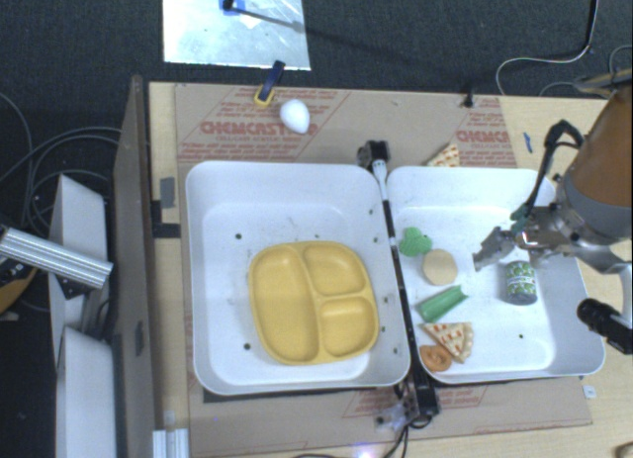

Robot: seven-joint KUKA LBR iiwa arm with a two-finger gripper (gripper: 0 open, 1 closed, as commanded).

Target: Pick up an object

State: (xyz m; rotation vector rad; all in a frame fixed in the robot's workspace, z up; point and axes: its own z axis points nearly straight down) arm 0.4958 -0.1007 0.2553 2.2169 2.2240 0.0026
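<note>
Gripper [495, 248] fingers point left and spread open at the right of the frame, holding nothing, just above and left of a small dark can [520, 283] in the right bin [554, 347]. Nearby, lower centre, lie a tan round piece [440, 268], a green pod [441, 302] and a pizza slice [450, 336]. Judging by this, the approach is under way; next the fingers should drop over the can and close.

A grey arm [593, 224] is seen, with an orange band [608, 164] above the wrist. A black cable [546, 154] is looped beside it. The metal gripper [504, 243] is grey.
</note>
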